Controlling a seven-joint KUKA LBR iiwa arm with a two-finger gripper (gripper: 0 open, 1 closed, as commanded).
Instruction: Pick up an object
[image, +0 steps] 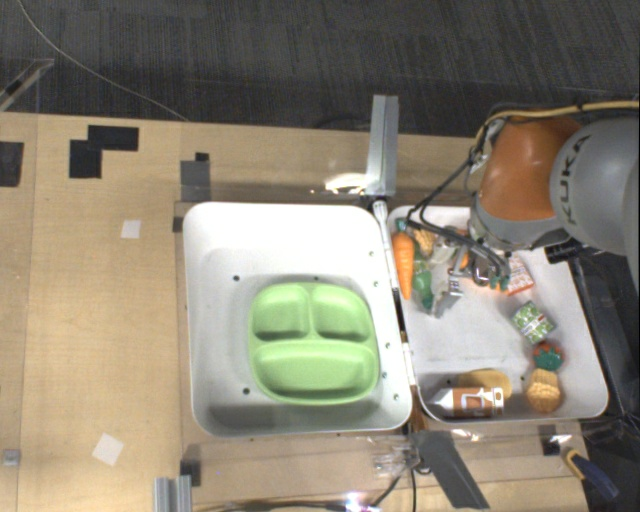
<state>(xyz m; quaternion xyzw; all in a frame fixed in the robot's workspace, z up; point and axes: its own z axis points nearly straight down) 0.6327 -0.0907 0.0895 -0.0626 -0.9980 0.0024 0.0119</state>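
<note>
- The arm reaches in from the right, and its pincer (455, 283) is low in the far-left part of the right bin (480, 345), just beside the carrot (403, 262) and a green item (424, 288)
- I'd judge this the grasp attempt itself; I cannot tell whether the pincer is clenched or released, or whether anything sits in it
- Next it needs a straight lift, and the item rising with it would prove the grip
- The right bin also holds a brown bottle (475, 396) lying along the near wall, a tan piece (544, 390) beside it, and a small green packet (532, 321) to the right
- The left bin (215, 260) holds a green divided tray (314, 342) with bare compartments
- Both bins sit side by side on the worktop (90, 330)
</note>
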